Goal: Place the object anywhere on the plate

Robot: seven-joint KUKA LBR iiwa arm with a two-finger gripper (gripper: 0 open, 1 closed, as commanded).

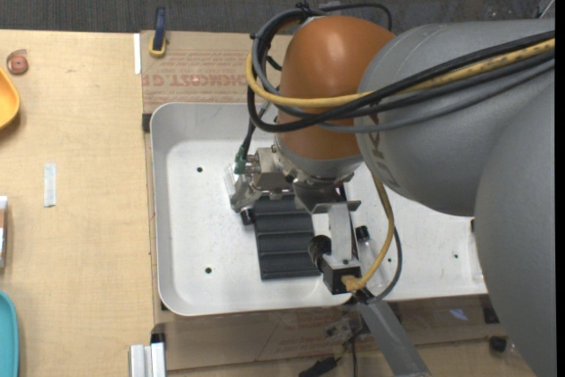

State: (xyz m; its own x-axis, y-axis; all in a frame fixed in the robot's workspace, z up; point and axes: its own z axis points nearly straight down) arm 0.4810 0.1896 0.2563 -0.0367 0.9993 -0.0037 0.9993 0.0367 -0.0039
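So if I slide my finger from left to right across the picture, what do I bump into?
Orange thing at the edge → little clear strip → white bin's left wall → black ribbed block → big grey arm.

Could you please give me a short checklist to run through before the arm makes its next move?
1. Arm position: the arm hangs over the white bin, gripper low inside it. Ok.
2. Object to be placed: hidden if it is under the gripper; none can be made out on the bare bin floor. Cannot tell.
3. Grasp: nothing can be seen between the fingers. Cannot tell.
4. Plate: no plate can be made out; only an orange rim and a teal rim at the left edge. Cannot tell.
5. Cables: the yellow cable and black cables loop loosely round the wrist, not caught on the bin. Ok.
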